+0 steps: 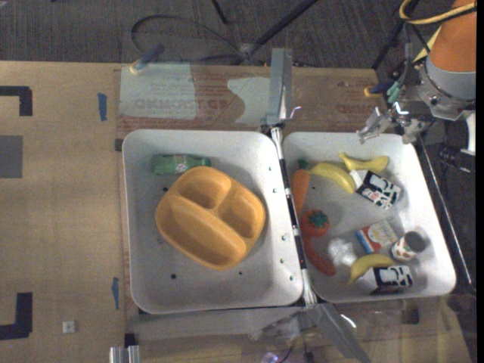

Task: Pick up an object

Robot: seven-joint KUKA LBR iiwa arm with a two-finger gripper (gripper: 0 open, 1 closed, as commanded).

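My gripper [391, 127] hangs over the far rim of the right bin [439, 225], near its back right corner. Its two fingers are spread apart, open, with nothing between them. Just below it in the bin lie two yellow bananas [364, 161] [332, 173] and a black-and-white carton [379, 190]. An orange carrot [300, 188] lies along the bin's left wall. Nearer the front are a red tomato [316, 223], a red-and-white carton [376, 237], a small brown can [412, 243], a third banana [366, 265] and another black-and-white carton [393, 277].
The left bin [144, 203] holds an orange divided plate [212, 215] and a green bottle [178, 163] by its far wall. A metal divider [287, 203] runs between the bins. Cables and the arm's orange band [457, 32] crowd the top right.
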